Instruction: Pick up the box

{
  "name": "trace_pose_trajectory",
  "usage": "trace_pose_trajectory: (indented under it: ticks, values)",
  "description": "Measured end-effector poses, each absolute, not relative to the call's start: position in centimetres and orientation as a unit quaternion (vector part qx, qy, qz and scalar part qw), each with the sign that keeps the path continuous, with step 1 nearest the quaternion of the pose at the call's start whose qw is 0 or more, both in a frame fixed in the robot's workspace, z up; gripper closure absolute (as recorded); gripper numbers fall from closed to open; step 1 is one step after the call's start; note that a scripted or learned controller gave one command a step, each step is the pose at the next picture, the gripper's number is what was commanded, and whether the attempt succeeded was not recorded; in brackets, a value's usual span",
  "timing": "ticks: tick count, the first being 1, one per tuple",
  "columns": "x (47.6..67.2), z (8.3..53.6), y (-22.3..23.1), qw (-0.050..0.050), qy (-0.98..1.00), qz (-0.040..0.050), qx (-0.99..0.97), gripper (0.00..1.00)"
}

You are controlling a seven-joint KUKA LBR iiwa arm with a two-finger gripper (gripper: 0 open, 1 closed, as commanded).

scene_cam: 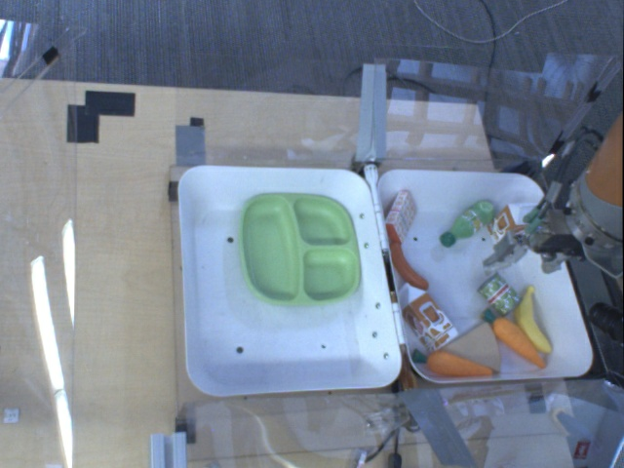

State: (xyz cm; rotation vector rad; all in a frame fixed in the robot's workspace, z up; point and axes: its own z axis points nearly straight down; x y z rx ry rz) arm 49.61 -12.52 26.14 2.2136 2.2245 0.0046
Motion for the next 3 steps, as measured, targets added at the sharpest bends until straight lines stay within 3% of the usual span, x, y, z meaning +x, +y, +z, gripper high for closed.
trace_pose_trajectory:
  ticks: [1,3]
  values:
    - [49.3,11.3,-10.6,0.003,0.634,0.0029,0.774,0.00]
    - [63.0,8.7,-10.0,0.001,0.419,0.0029,0.908,0.00]
